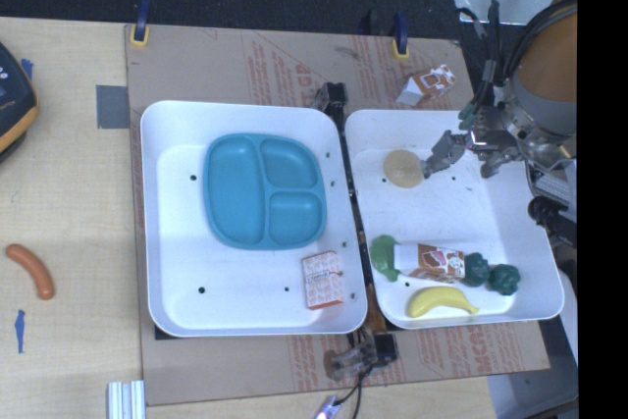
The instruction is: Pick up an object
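Camera view: the pincer (461, 152) is seen spread open, empty, beside the tan disc (401, 168) — nothing lifted yet.

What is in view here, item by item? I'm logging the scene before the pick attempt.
left bin: 1, white, left half of the bench
right bin: 1, white, beside the left bin
divided plate: 1, light blue, in the left bin
small carton: 1, white and red, left bin, near corner
round disc: 1, tan, right bin, far part
banana: 1, yellow, right bin, near edge
tube: 1, white and brown, right bin, above the banana
green pieces: 3, green, at both ends of the tube
small box: 1, brown and white, on cardboard behind the right bin
sausage: 1, orange-red, on the bench at left
arm: 1, grey and orange, from the right
pincer: 1, dark grey, over the right bin by the disc
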Motion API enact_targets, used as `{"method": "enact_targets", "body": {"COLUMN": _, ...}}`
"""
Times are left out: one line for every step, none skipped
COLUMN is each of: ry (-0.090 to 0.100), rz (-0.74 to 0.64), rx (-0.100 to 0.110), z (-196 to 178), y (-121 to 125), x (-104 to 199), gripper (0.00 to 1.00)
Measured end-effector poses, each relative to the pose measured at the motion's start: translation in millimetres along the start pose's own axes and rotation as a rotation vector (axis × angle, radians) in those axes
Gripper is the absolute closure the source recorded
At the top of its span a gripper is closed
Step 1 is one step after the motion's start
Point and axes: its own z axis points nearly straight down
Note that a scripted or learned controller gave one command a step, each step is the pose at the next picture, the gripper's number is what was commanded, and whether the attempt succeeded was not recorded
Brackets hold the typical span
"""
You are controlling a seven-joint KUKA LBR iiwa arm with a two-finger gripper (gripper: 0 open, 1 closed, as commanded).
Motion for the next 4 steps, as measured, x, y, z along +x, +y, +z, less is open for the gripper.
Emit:
{"method": "enact_targets", "body": {"ry": -0.002, "rz": 0.001, "rx": 0.001, "z": 67, "y": 49, "x": -19, "gripper": 0.00}}
{"method": "enact_targets", "body": {"ry": -0.001, "rz": 0.001, "rx": 0.002, "z": 167, "y": 73, "x": -27, "gripper": 0.00}}
{"method": "enact_targets", "body": {"ry": 0.000, "rz": 0.000, "rx": -0.001, "z": 172, "y": 103, "x": -22, "gripper": 0.00}}
{"method": "enact_targets", "body": {"ry": -0.003, "rz": -0.002, "rx": -0.009, "z": 157, "y": 106, "x": -24, "gripper": 1.00}}
